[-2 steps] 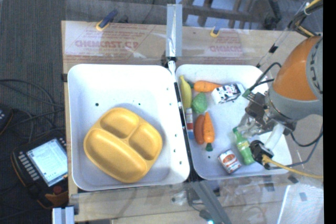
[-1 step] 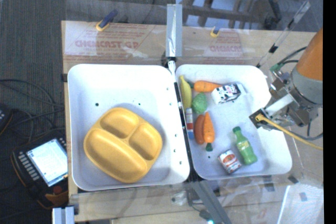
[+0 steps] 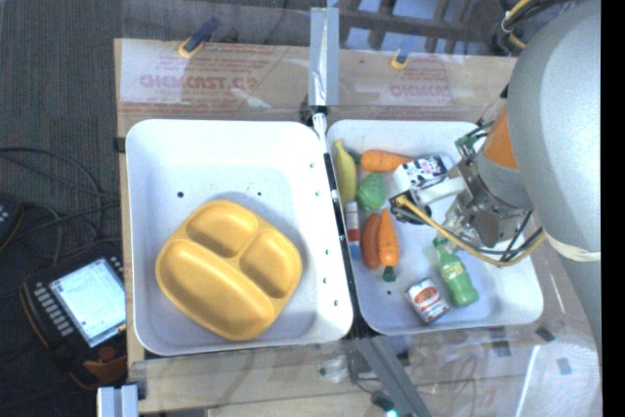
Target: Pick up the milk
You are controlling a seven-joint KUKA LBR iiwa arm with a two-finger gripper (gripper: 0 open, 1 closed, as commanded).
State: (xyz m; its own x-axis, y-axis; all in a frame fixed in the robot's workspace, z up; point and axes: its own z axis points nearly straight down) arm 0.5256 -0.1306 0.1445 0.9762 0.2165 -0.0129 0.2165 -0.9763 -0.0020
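Item: small white milk carton with dark print (image 3: pixel 423 173). Lies upper middle of right white bin (image 3: pixel 510 300), centre-right of frame, beside orange carrot (image 3: pixel 384 160).
Gripper (image 3: pixel 471 218): just lower right of carton, opening unreadable under wrist.
You: centre over carton, clear carrot, descend straight.

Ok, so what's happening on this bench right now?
A grey robot arm reaches into the right bin, its gripper low beside the milk carton, which lies among carrots, a banana, a green bottle and a can. The milk looks not yet lifted. The left bin holds a yellow divided tray.
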